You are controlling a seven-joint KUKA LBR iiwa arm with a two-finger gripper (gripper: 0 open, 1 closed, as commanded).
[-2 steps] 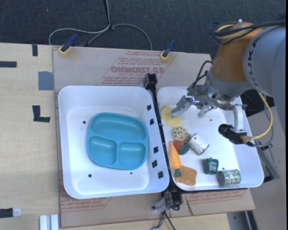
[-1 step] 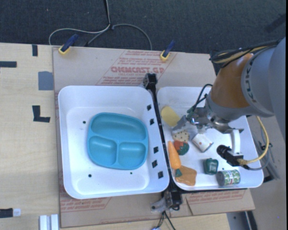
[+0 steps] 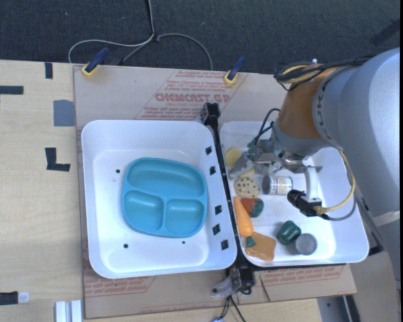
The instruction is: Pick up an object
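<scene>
Camera view gives us two shallow white bins side by side on a cardboard sheet (image 3: 188, 96) that lies on the wooden bench (image 3: 27, 200).

We see the left bin (image 3: 97, 143) carrying a blue divided plate (image 3: 164, 196), which sits near the middle of that bin, a little toward its right wall, with its three compartments bare.

We see the right bin (image 3: 342, 243) carrying a cluster of small things along its left wall and near edge. A yellow piece (image 3: 234, 157) lies against the left wall toward the far corner. Just below it we find a round speckled cookie (image 3: 247, 186). An orange carrot (image 3: 243, 218) runs along the left wall, touching a red strawberry-like piece with a green top (image 3: 255, 207). Near the near-left corner an orange wedge (image 3: 262, 247) rests. Beside it, along the near edge, a dark green cylinder (image 3: 288, 232) and a grey round cap (image 3: 305, 244) lie close together.

The arm (image 3: 349, 113) reaches in from the right edge, and its gripper (image 3: 272, 173) hangs over the far-left part of the right bin, just beside the cookie. A small clear bottle (image 3: 279, 185) lies directly under the wrist; we cannot tell whether it is between the fingers, nor whether they are released or clenched.
</scene>
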